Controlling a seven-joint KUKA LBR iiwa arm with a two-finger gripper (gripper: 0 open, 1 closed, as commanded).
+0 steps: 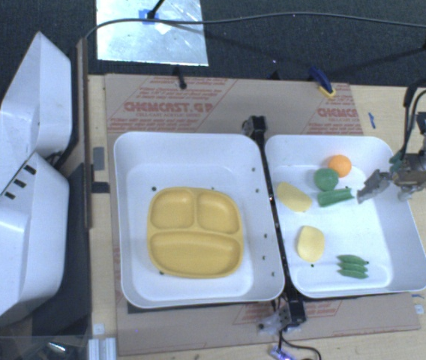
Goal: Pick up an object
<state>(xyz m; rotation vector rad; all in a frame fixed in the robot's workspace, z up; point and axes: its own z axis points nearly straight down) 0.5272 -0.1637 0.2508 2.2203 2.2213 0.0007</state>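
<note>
Hovering just right of the green pepper [335,197] in the right bin [404,265], the end effector [370,189] looks empty; can't tell its grip. Could easily nudge the crowded orange ball [340,164] instead.

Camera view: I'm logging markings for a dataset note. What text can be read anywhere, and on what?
"CHEMCAST GP", red print, upper left of the board under the bins.
The same red print at upper right: only partly readable.
Fainter red lines around both: too small to read.
</note>
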